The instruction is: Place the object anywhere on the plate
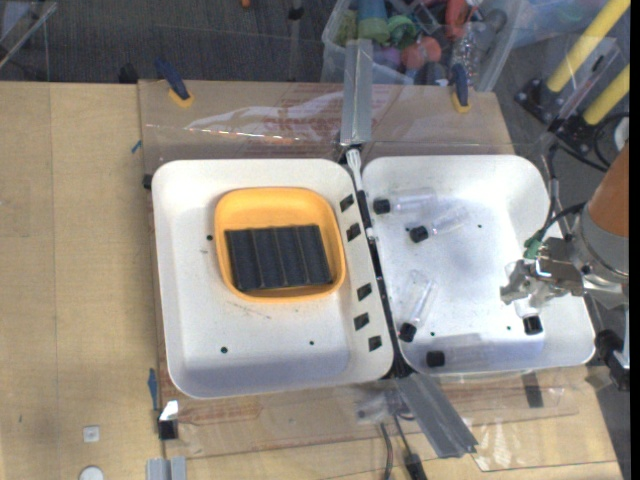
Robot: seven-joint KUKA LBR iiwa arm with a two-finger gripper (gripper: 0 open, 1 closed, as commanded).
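Look at the dark ridged block [278, 258]: it lies flat in the middle of the orange plate [275, 204], square to the rim and touching nothing else. If that block is your object, the placing looks done. The plate's raised lip cradles it, so it should not slide.

The plate sits toward 12 o'clock in the left bin [250, 363]. Across the divider, the right bin [480, 183] has several clear tubes [418, 296] with black caps scattered from 11 o'clock down to 6 o'clock.

Your pincer [530, 286] hangs low at the right bin's 3 o'clock edge, well apart from the plate. You cannot tell whether it is spread or pressed together, and nothing is seen in it. The bench [60, 268] carries both bins.
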